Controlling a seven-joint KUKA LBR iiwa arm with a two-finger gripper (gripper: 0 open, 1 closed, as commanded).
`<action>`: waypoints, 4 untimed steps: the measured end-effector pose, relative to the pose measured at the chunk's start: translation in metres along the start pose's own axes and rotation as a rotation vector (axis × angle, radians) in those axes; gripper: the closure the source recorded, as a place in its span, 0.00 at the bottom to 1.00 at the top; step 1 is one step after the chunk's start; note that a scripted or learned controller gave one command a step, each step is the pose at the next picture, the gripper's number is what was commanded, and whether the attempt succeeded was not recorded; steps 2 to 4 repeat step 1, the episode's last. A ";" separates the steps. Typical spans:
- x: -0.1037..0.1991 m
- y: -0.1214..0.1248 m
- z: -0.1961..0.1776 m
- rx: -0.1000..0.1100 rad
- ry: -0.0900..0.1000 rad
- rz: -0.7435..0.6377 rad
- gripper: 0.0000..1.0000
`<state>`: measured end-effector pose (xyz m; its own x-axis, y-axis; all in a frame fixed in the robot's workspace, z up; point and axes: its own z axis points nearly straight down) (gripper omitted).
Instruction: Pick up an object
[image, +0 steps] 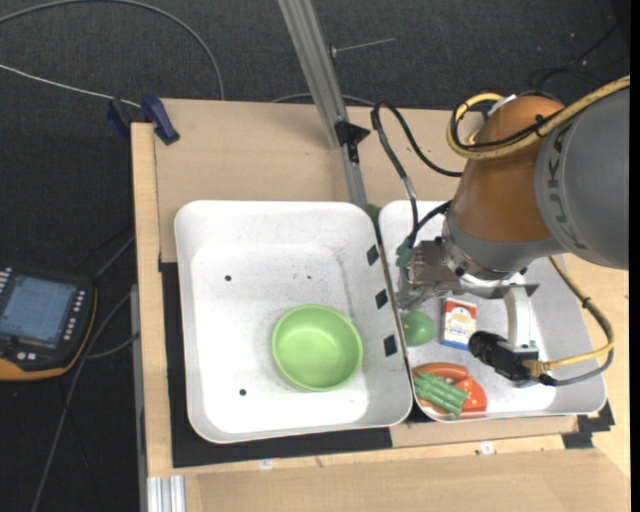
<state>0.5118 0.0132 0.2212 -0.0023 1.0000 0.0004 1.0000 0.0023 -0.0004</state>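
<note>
The tool (408, 297) hangs low over the left end of the right white bin (570, 395), beside the divider between bins; whether it is open or closed cannot be told (the wrist hides it); a small green rounded object (418, 327) lies just below it, apparently not gripped; a red-and-white carton (459, 323) sits just beside; a round green plastic bowl (317, 347) rests in the left white bin (215, 240).
</note>
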 end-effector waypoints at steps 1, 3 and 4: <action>0.055 -0.005 -0.013 -0.001 0.000 -0.001 1.00; 0.055 -0.005 -0.013 -0.001 0.000 -0.001 1.00; 0.055 -0.005 -0.013 -0.001 0.000 -0.001 1.00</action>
